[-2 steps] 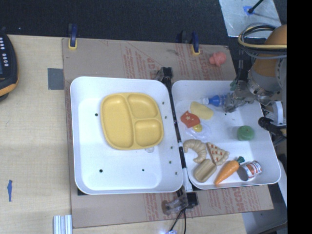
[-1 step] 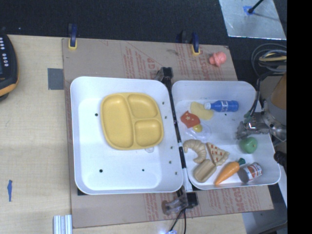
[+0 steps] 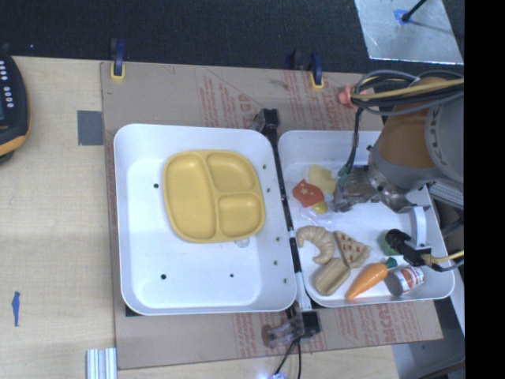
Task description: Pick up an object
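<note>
Nearest, a carrot (image 3: 366, 279) lies in my right bin (image 3: 442, 290) beside a croissant (image 3: 319, 242). Farther back, my gripper (image 3: 346, 195) hangs over a strawberry (image 3: 307, 192) (grip unreadable). The yellow plate (image 3: 213, 194) sits in the left bin (image 3: 134, 212).

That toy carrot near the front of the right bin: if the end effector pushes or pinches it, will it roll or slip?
The carrot tapers to a point, so a push would probably swing it in an arc rather than roll it straight. Its smooth, plastic-looking skin may slip from a pinch near the narrow tip. It lies close beside the small bottle, which could get nudged.
</note>
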{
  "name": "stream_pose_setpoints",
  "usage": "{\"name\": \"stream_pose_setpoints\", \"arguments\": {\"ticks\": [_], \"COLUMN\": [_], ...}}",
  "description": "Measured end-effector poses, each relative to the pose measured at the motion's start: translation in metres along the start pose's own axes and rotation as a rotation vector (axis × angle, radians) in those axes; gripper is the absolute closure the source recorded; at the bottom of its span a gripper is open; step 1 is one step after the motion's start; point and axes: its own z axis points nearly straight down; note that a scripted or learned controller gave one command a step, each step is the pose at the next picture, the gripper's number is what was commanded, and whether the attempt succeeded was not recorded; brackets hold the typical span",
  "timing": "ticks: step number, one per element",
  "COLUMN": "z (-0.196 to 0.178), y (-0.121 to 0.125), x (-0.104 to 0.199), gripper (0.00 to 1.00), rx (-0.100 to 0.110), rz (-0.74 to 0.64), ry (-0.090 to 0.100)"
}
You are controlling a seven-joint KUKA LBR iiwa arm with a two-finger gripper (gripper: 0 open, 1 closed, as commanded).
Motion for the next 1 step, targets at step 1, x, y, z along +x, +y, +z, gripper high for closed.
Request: {"name": "stream_pose_setpoints", "arguments": {"ticks": [1], "z": [0.0081], "y": [-0.0372], "x": [-0.083], "gripper": [0.0], "rx": [0.003], "rz": [0.016], "ry": [-0.003]}}
